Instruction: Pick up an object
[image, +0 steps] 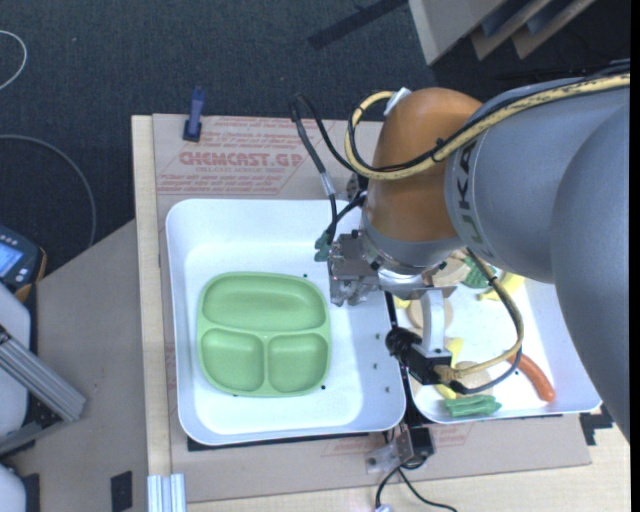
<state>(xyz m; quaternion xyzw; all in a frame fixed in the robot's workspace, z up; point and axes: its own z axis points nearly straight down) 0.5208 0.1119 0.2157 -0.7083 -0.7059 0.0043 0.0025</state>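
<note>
Camera view: I am looking down at a slant on two white bins side by side, with the arm (500, 170) stretching in from the right.
Left bin (250, 235): it is holding one thing, a green plate (265, 335), lying flat toward its left and middle; a strip of bare white floor is showing along its right side.
Plate: it is showing three hollows, one long hollow on the far side running left to right and two smaller ones on the near side, and nothing is sitting in any of them.
Pincer (345, 282): it is hanging over the right part of the left bin, just beside the plate's far right corner; I cannot tell whether it is spread or pressed together, and nothing is showing in its grasp.
Key relation: the plate is lying to the left of the pincer and a little nearer the camera, so a pick is probably calling for a short shift that way, onto the raised rim.
Right bin (560, 330): the arm is covering much of it; a green piece (470, 405) is lying by the near edge, and an orange piece (538, 378) is lying to its right.
Nearest target: I am judging the plate closest, with the small pieces tucked under the wrist.
</note>
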